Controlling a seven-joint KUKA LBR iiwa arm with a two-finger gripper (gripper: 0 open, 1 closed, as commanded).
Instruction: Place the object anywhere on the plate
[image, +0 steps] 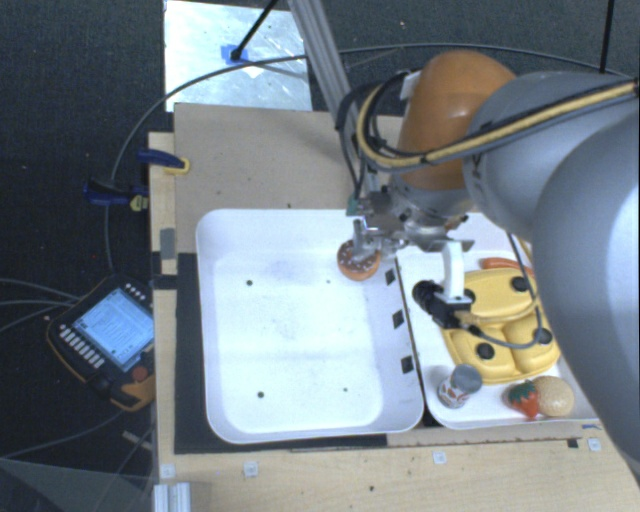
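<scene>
The left bin (290, 400) holds one thing, a small brown ring-shaped donut (357, 262), which sits by the bin's far edge close to its far right corner; the rest of its white floor is bare apart from four small dark dots, two toward the far edge and two toward the near edge. The right bin (430, 345) touches the left one along their shared rim, which carries a few short black marks. In the right bin a big yellow toy (500, 315) with dark round spots fills the middle, and an orange piece (500, 264) shows just beyond it toward the far edge. Along the near edge of that bin stand a small can (460, 385) with a grey top, then a red thing with a green end (525, 397), then a pale ball (555, 395) just beside it, toward the near right corner. The arm (560, 160) reaches across the right bin, its orange band (455, 100) over the bench (260, 170) beyond the bins. The gripper (367, 238) points down at the far right corner of the left bin, directly above the donut and at least very close to its top; I cannot tell whether it is open or closed, or whether it grips the donut or merely meets it
</scene>
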